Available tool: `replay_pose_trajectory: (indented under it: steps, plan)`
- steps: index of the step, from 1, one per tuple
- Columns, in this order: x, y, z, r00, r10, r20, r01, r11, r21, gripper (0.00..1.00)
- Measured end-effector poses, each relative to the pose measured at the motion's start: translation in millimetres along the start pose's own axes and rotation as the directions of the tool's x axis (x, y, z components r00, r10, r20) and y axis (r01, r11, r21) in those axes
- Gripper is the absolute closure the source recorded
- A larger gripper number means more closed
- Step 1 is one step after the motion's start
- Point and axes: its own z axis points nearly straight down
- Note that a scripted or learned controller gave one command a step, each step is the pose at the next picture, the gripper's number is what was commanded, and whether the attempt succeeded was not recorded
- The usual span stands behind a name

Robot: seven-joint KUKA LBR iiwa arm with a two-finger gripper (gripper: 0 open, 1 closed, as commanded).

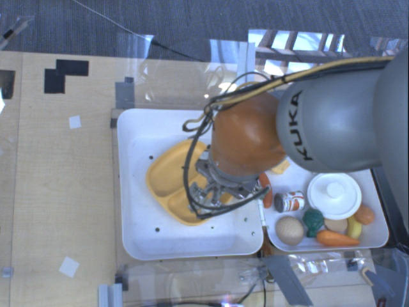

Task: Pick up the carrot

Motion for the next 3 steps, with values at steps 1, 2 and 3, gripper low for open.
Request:
replay_pose_trajectory:
  steps: [1,2,3]
  plan:
    - [23,0,25,0.972,-0.233,0.019,0.233,0.972,0.026,1.00]
    - [30,13,0,0.913,-0.409,0.009,0.408,0.913,0.017,1.00]
    - [-25,60,-26,0.855,-0.519,0.004,0.519,0.855,0.007,1.00]
